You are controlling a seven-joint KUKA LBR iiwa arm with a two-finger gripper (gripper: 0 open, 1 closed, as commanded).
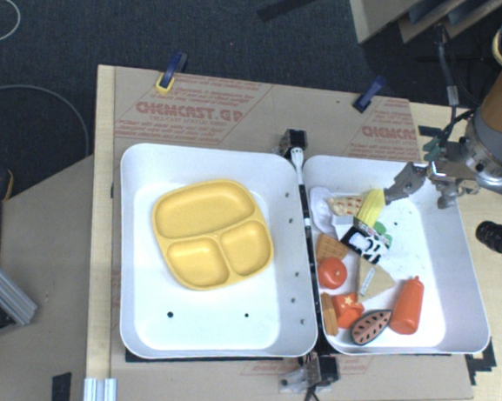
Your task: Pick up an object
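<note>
Overhead view of the bench: a brown board (268, 109) printed with red lettering, fixed by blue clamps (170, 71) at its far edge, over dark carpet (92, 15). Two white bins sit side by side on the board. The left bin (137, 299) holds a yellow three-compartment plate (212, 233). The right bin (464, 258) holds the toy foods, clustered toward its left side: a corn cob (372, 206), a tomato (332, 271), a red-orange sausage (407, 305) and other pieces. The gripper (427, 180) hangs over the far part of the right bin, just right of the corn cob; whether its fingers are apart or together cannot be told, and nothing is seen between them.
</note>
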